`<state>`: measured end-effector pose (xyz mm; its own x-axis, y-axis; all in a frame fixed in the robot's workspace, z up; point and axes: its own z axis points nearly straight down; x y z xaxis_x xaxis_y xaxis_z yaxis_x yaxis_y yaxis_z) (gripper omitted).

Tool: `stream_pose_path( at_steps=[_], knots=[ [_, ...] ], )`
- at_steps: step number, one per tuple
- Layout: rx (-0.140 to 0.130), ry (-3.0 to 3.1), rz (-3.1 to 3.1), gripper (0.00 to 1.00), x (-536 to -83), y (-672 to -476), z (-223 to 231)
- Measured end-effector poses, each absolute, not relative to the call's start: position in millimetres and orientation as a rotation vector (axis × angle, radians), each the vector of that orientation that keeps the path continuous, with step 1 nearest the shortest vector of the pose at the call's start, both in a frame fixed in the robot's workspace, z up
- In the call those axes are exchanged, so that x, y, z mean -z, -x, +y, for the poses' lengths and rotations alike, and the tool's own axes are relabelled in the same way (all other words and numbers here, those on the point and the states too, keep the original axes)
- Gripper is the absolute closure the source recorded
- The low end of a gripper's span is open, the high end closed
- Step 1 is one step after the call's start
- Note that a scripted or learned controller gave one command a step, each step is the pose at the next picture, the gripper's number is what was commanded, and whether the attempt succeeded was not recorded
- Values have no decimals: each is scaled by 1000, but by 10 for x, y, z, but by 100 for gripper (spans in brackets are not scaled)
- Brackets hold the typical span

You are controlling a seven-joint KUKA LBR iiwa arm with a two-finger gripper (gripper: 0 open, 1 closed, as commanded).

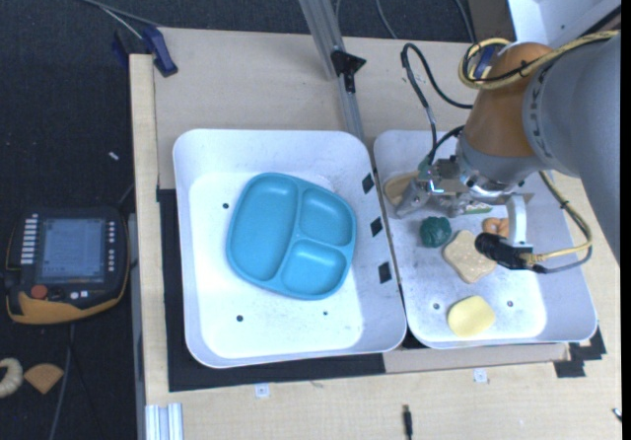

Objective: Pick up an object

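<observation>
so the tabletop is a pale wood board sitting over dark carpet, with a metal pole slanting in from 12 o'clock and loose cables trailing across the floor. a teach pendant with a lit screen lies on the carpet out at 9 o'clock. two shallow white bins sit side by side: the left bin has a blue divided plate in its middle, tilted a bit so its long axis runs roughly from 10 to 4 o'clock. the right bin holds the small stuff: a dark green ball-ish thing, a tan wedge just beside it at its 4 o'clock, a yellow lump near the bin's 6 o'clock edge, and a little orange piece mostly tucked behind a black cable fitting.

the grey arm with its orange band comes in from 2 o'clock and covers a good chunk of the right bin. the hand is low over the bin's 10 o'clock corner, right above the green thing, next to a beige object that's half hidden by it. can't tell whether the fingers are apart or together, too much metal clutter there. the wedge's long side points about 11 to 5 o'clock.
</observation>
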<state>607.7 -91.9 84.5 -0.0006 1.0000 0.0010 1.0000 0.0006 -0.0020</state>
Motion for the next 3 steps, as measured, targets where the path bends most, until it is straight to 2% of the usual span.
stream_pose_path(
  at_steps=[1, 3],
  knots=[
    [4, 2224, -2224, 100, -984, -6095, -930],
    [5, 2222, -2226, 100, -1894, -6216, -881]
  ],
)
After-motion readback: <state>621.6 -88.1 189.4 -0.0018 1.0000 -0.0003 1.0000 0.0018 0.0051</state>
